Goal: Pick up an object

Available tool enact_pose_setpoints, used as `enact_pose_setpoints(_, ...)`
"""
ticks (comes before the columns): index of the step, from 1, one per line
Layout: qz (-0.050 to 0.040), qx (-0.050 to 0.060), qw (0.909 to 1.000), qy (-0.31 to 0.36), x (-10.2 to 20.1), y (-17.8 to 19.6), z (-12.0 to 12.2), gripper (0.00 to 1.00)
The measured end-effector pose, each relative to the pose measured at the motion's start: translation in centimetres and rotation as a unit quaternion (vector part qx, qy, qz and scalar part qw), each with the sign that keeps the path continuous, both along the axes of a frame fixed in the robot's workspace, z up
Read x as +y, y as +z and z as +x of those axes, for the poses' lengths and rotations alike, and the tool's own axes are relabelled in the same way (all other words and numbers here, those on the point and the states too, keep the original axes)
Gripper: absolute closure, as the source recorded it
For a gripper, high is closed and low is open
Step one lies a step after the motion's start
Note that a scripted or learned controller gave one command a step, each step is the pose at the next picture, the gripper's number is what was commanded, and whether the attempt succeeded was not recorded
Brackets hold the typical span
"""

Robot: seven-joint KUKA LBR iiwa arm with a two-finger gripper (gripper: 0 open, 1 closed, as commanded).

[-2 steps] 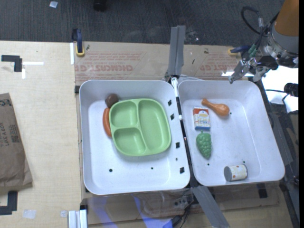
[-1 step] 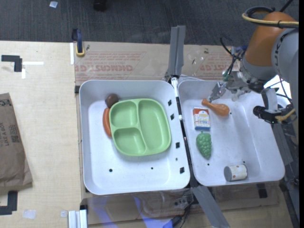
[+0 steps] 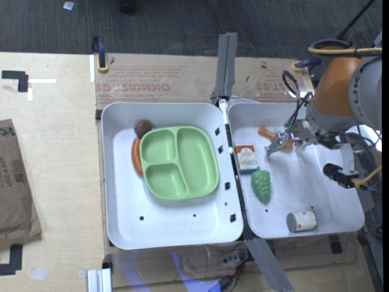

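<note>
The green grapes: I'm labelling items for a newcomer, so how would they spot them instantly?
Look in the right white bin, near its left wall. Just below the small upright carton lie the green grapes, the bin's one bumpy green cluster; the can is smooth and grey.

You've got 2 white bins side by side: left bin, right bin, touching along a shared edge. A grey bar runs from that seam toward the far side. Both sit on a pale wooden bench. A cardboard sheet with red print lies flat behind the bins, with a blue and yellow clamp at its left corner. A brown paper bag is at the bench's left edge, and a black tape mark is above it. Dark carpet lies beyond the bench.
</note>
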State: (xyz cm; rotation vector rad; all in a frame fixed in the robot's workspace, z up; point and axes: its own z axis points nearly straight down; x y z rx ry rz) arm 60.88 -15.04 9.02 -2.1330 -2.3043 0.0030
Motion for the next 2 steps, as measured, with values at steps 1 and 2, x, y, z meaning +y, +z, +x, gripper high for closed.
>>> enact_pose_setpoints(1, -0.0004, -0.002, 0.9884, 0.152, -4.7, 4.8, 1.9, 0.0)
enact_pose_setpoints(2, 0.0005, 0.0, 0.9955, 0.095, -0.8, 2.0, 2.7, 0.0)
